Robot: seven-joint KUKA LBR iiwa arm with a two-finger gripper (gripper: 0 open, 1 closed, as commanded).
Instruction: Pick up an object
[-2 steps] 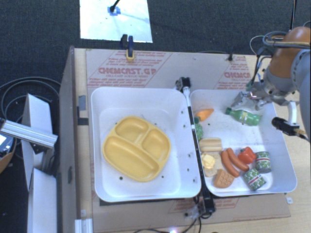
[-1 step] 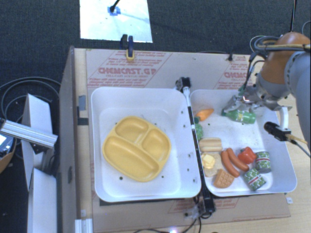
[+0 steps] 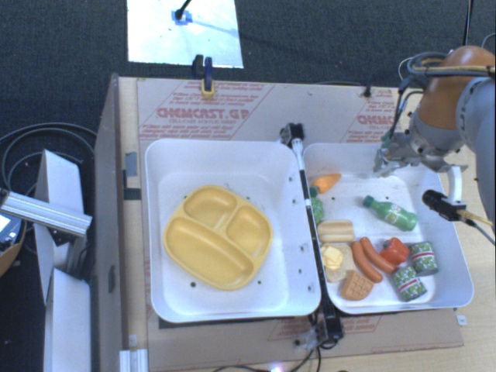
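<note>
2 white bins (image 3: 232,157), 1 yellow tray (image 3: 218,236), 1 green bottle (image 3: 390,212), 2 sausages (image 3: 370,259), 2 cans (image 3: 416,270), 1 carrot (image 3: 327,182).

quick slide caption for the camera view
Tool over the right bin's far edge, toy food below; yellow tray in left bin.

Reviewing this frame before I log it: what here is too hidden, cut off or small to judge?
- Pincer: in the camera view, too small and dark to tell what its tips are doing over the right bin.
- Arm: cut off by the right edge.
- Small green item by the divider: partly hidden by it, unclear what it is.
- Two cans: labels too small to read.
</note>
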